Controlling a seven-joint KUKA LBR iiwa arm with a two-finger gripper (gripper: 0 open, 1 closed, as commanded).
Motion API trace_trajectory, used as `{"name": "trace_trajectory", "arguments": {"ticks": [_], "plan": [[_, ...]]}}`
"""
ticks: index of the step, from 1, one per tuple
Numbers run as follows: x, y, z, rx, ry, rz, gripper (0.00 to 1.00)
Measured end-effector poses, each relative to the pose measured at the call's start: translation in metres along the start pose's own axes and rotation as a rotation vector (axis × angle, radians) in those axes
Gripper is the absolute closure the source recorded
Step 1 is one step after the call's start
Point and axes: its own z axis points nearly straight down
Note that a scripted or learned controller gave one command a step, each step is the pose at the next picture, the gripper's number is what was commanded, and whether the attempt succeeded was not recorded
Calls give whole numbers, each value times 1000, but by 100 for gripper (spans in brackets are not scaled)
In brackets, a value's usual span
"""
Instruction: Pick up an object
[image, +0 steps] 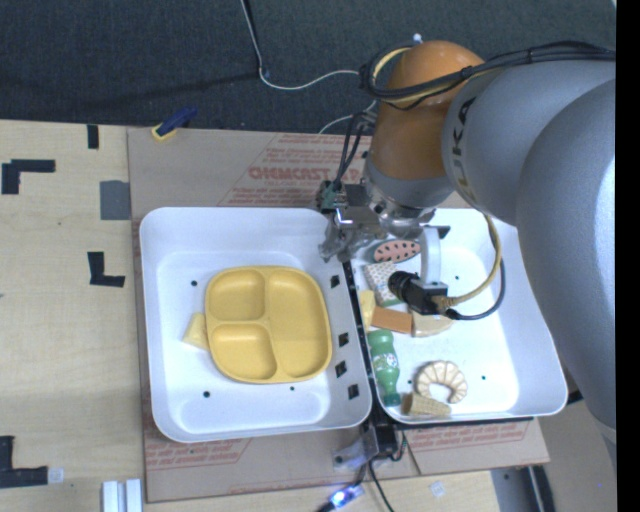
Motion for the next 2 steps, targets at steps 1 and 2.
{"name": "trace_trajectory", "arguments": {"ticks": [1, 2], "plan": [[30, -21, -5, 1, -1, 3, 100], [22, -27, 11, 2, -4, 6, 100]]}}
